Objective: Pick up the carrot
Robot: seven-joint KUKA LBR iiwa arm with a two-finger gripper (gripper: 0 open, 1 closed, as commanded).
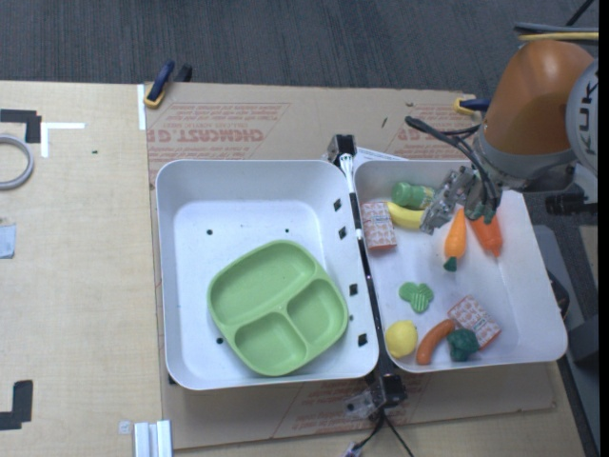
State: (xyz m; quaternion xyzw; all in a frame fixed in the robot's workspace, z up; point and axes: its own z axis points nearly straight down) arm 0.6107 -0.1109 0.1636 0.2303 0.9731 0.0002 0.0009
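The carrot (456, 236) is orange with a small green stem end pointing down. It hangs tilted over the back of the right bin (533, 284). My gripper (462, 206) sits right above it, below the arm's orange band, and is shut on the carrot's upper end. A second, redder orange piece (489, 233) lies just to the right of the carrot, close to the fingers.
The right bin also holds a green pepper (411, 194), a banana (407, 216), a red-and-white box (378, 227), a green leaf piece (416, 296), a lemon (402, 337), a sausage (435, 341), a broccoli (463, 345) and a patterned box (474, 319). The left bin (190, 217) holds a green divided plate (278, 307).
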